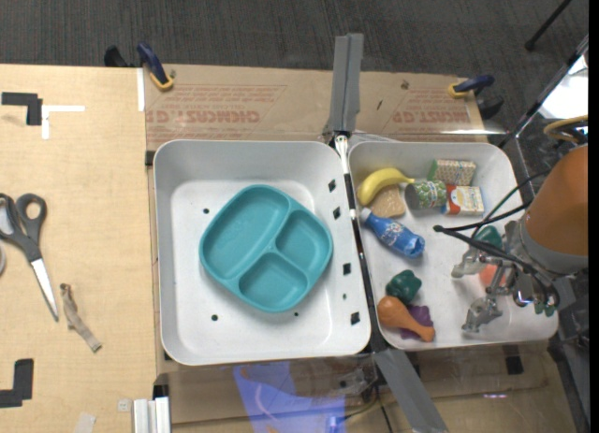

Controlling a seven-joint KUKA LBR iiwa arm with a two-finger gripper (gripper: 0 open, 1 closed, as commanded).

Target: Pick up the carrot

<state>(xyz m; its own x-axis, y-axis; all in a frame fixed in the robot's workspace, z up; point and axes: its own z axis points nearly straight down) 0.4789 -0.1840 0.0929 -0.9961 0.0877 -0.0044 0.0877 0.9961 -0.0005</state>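
The carrot (pixel 404 317) lies in the lower left part of the right bin (pixel 510 162), its orange body slanting down toward the lower right, its thicker end at the upper left. It rests against a purple item (pixel 420 314) just beside it, and a dark green pepper (pixel 404 284) sits right above it, touching or nearly so. Farther up in the same bin a blue bottle (pixel 393 235) lies tilted, and above that a yellow banana (pixel 384 181) curves beside a tan, bread-like piece (pixel 389 203). To the right of these are a small can (pixel 429 194) on its side, a printed box (pixel 456 171), and a white and red packet (pixel 465 199).

The claw (pixel 485 305) hangs over the lower right part of the right bin, well apart from the carrot, with nothing between its metal fingers (pixel 475 317); its jaws look spread apart and a pinkish-red thing (pixel 488 274) lies under it. The arm's orange band (pixel 566 202) shows at the right edge of the frame.

The left bin (pixel 178 235) holds a teal divided plate (pixel 267 248) near its middle. On the bench (pixel 75 235) at the far left of the frame lie a pair of scissors (pixel 30 244).
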